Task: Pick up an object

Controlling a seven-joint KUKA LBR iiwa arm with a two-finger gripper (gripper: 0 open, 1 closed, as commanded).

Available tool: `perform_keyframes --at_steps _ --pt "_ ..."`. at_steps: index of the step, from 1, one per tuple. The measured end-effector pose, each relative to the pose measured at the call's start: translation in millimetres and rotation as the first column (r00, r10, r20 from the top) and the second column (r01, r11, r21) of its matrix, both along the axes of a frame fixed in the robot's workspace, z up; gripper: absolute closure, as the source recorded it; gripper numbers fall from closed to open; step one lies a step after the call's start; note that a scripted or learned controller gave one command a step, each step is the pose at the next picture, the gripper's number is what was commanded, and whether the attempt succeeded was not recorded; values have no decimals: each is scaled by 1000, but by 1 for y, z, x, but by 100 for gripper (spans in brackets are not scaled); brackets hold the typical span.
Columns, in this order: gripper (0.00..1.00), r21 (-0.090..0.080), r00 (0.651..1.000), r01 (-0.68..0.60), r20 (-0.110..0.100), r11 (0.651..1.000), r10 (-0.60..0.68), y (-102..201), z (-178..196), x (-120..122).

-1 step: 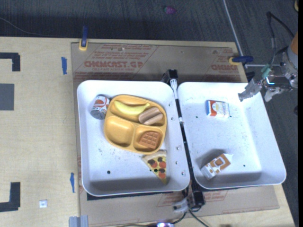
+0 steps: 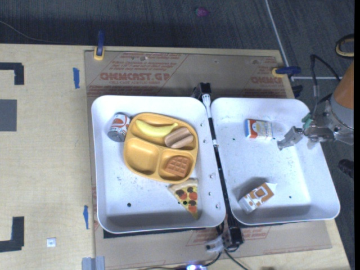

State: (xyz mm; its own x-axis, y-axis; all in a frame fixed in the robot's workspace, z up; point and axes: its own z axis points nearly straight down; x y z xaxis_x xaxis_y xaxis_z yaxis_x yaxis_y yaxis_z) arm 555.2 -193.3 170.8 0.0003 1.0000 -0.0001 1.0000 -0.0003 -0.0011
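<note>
Tray (image 2: 147,161) and can (image 2: 117,127) in left bin (image 2: 112,207), pizza slice (image 2: 188,196) before tray, two cartons (image 2: 259,129) (image 2: 256,197) in right bin (image 2: 315,204)

Two shallow white plastic bins: left bin (image 2: 107,207), right bin (image 2: 320,207), both speckled with small dark dots. In the left bin, a glossy yellow compartment tray (image 2: 140,156) bearing a paler yellow banana shape (image 2: 152,128) at 12 o'clock, a pinkish-brown sausage (image 2: 180,138) at 2 o'clock, an orange-brown grid-patterned waffle (image 2: 177,165) at 5 o'clock. At the tray's 9 o'clock, a small can (image 2: 117,127) in red, white and silver. At its 5 o'clock, a tan pizza slice (image 2: 188,196) dotted red and black. In the right bin, a white carton with an orange patch (image 2: 259,129) at 11 o'clock; a brown-and-white carton (image 2: 257,197) at 7 o'clock. Grey metal gripper (image 2: 291,138) at 2 o'clock. Brown board with red lettering (image 2: 135,75) beneath, blue clamps (image 2: 288,70).
</note>
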Motion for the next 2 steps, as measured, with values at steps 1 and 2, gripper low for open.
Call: perform_keyframes --at_steps 1,2 --pt "0 -1 1000 0 3 1000 0 70 -78 -41" --pt "0 -9 1000 1 22 1000 -1 97 -81 -70"
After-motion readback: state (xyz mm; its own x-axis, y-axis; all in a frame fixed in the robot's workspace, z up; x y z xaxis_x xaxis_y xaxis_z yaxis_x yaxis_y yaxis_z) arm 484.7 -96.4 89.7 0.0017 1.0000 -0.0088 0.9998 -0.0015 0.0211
